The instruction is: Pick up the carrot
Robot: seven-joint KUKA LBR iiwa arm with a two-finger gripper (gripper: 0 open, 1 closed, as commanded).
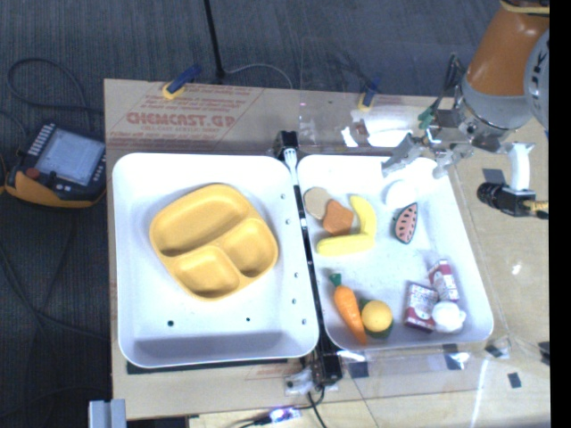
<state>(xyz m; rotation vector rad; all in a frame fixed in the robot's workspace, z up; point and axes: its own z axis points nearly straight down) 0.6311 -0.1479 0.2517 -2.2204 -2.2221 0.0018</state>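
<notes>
Carrot (pixel 348 312) lies in the near part of the right-hand bin (pixel 473 266), well apart from the gripper (pixel 426 150), which hangs over that bin's far rim with its jaws spread open and nothing between them. From the jaws, the carrot sits far toward the front of the bench and somewhat to the left in the camera view, its green top pointing back toward the middle of the bin and its orange tip toward the front wall.

It looks like a moulded toy: probably light, stiff and smooth, so it should not crush, but its tapering shape could let it squirt out of a pinch near the tip. The thick upper half, just below the green top, seems the safest hold, with the jaws closing across its width.

A small yellow lemon (pixel 376 316) touches its right flank, leaving little room for a finger on that side. A yellow banana (pixel 352 232), a watermelon slice (pixel 405 222) and a red carton (pixel 421 303) lie elsewhere in the bin, clear of the carrot. The left bin (pixel 134 328) holds a yellow divided plate (pixel 212 239).
</notes>
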